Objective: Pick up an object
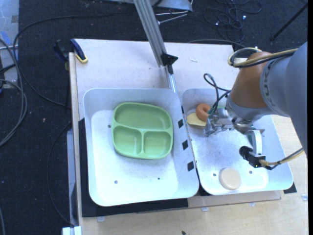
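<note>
You see the gripper (pixel 211 127) low in the right bin (pixel 274 180), at its upper left part; whether it grips cannot be told. The orange ring (pixel 202 112) and a pale yellow piece (pixel 194 121) lie just beside it, up-left. A cream disc (pixel 230 178) sits below, well apart. Far left: green divided plate (pixel 143 130) in left bin (pixel 98 180).
</note>
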### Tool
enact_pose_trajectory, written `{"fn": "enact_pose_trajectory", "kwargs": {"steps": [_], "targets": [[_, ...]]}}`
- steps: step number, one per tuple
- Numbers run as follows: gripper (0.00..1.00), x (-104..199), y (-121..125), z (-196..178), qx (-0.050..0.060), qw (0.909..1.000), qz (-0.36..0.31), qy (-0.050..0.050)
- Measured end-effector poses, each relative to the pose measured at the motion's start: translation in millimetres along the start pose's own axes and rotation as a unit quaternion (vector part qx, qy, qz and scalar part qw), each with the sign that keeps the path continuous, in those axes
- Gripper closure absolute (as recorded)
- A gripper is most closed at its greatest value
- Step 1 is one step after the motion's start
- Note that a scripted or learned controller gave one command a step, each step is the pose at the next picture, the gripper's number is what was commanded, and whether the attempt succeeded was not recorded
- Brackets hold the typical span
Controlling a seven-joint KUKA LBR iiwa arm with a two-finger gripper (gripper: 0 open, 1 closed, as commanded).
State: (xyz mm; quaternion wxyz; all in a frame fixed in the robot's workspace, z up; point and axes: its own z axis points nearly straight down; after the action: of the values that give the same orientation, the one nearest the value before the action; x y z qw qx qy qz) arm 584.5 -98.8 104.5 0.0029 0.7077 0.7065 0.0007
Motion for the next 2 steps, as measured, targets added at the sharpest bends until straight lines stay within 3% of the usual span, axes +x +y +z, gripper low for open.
{"fn": "enact_pose_trajectory", "kwargs": {"steps": [2], "targets": [[1.00,-3.5,14.3,-100.5,-0.001,1.0000,-0.002,0.001]]}}
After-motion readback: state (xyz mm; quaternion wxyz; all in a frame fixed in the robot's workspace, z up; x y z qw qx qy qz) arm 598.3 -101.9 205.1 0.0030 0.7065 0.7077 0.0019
